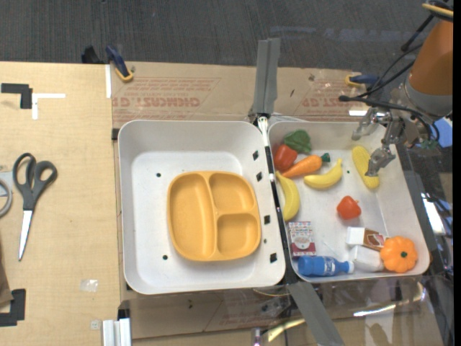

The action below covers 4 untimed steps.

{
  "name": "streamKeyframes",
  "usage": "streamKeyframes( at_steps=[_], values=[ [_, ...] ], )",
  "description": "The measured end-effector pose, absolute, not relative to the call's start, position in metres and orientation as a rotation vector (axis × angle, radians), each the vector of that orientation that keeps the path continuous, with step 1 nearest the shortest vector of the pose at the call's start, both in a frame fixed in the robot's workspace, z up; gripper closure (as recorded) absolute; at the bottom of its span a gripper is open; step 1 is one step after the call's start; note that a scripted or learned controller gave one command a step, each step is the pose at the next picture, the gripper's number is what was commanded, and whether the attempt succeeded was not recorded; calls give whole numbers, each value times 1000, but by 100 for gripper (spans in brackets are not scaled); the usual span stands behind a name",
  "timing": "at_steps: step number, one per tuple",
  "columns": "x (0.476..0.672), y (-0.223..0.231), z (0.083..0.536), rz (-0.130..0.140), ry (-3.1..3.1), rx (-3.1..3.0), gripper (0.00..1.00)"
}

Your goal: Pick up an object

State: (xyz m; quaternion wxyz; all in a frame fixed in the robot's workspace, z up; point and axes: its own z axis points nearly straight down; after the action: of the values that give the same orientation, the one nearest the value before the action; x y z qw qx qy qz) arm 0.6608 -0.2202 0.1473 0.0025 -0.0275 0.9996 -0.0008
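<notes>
Evidently lined up for a grab, the gripper (379,152) hangs at the right bin's (414,200) far right, fingers apart, just above a yellow banana (365,169).

One camera is fixed above the bench (57,265), looking down at a slant from its near edge toward the dark floor beyond. It sits far enough back to take in both white bins whole: the left bin (137,215) lies about mid-frame, the right bin (418,215) close to the right side. The arm (436,56) enters at the upper right corner. A pair of scissors (30,193) lies near the left edge.
</notes>
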Motion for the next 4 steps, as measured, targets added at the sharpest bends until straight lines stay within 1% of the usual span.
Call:
streamKeyframes(
  at_steps=[1,2,3,4],
  values=[
    [661,-221,95,-1,3135,10,0],
    [664,-219,108,-7,3127,4,100],
    [634,-178,193,-1,3053,719,100],
    [598,-103,106,1,3080,607,100]
  ],
)
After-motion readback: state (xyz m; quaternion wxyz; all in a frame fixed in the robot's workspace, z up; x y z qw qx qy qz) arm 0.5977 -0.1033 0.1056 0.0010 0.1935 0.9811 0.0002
